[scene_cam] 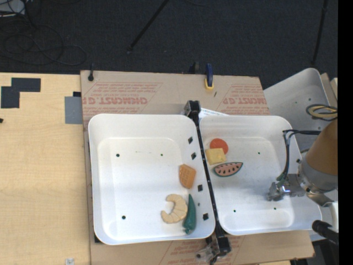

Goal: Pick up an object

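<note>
A pale wooden surface (38,175) lies left, with dark floor (165,26) beyond. The left bin (105,148) holds a croissant (175,209), a green piece (190,215) and a cracker (187,176). The right bin (259,131) holds a watermelon slice (228,169), well left of the tool (277,192); its grip state cannot be told.

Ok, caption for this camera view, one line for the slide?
Gripper low over the right bin, apart from the watermelon slice; croissant lies in the left bin.
</note>
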You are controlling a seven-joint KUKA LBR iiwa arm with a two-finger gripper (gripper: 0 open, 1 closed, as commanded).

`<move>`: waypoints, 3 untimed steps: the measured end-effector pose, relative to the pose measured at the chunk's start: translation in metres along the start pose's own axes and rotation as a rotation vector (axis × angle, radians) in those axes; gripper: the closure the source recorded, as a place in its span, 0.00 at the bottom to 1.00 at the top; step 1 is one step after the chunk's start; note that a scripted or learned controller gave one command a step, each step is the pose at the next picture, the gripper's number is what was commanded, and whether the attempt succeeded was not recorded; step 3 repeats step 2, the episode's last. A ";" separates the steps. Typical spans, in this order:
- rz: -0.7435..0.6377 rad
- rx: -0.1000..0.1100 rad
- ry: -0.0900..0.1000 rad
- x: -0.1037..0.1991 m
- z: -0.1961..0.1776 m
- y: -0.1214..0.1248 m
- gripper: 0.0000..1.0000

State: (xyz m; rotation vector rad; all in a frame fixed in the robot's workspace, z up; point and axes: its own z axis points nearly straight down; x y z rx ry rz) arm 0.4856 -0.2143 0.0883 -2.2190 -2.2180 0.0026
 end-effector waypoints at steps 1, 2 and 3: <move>0.000 0.000 0.000 0.000 0.000 0.004 1.00; 0.002 -0.001 0.000 0.000 0.000 0.005 1.00; 0.002 -0.001 0.000 0.000 0.000 0.005 1.00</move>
